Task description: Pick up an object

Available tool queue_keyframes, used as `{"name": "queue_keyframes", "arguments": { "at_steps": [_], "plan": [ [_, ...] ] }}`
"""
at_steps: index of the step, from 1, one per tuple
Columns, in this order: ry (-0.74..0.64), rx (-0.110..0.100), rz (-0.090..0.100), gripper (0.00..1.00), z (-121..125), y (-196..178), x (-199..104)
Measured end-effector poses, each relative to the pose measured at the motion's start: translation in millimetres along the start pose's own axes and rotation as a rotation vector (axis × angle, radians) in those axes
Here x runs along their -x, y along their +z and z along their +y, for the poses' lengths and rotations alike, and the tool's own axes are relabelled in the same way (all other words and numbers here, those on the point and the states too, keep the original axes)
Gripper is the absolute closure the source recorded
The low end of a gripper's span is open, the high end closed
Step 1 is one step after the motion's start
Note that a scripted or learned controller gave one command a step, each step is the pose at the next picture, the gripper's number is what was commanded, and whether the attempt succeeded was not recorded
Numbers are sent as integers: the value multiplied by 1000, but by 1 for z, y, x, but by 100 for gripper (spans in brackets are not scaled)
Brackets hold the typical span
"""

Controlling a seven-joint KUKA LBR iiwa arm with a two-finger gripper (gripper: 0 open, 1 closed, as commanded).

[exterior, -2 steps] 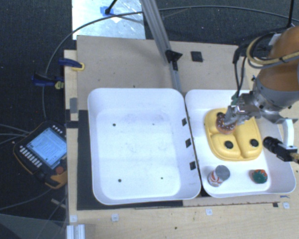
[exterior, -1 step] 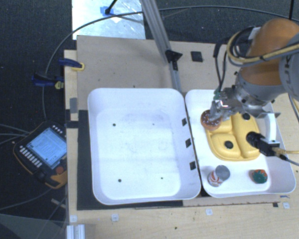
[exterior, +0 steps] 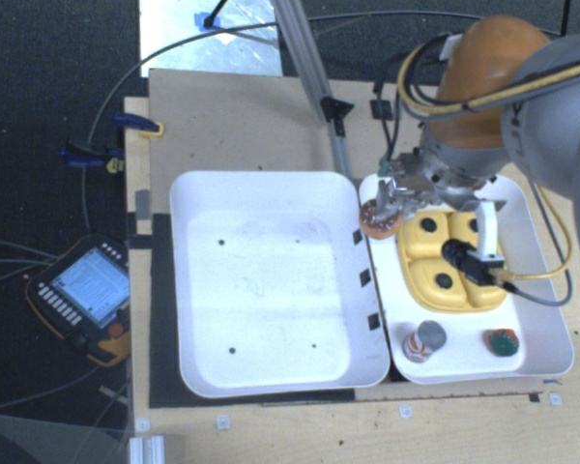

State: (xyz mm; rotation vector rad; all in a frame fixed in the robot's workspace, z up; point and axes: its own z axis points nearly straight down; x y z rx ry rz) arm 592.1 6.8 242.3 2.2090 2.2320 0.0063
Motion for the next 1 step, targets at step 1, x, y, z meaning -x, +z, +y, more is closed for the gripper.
{"name": "queue_keyframes", "arguments": {
  "at_steps": [1],
  "plan": [
    [0,-2,0,100,7,10,-59]
  ]
}}
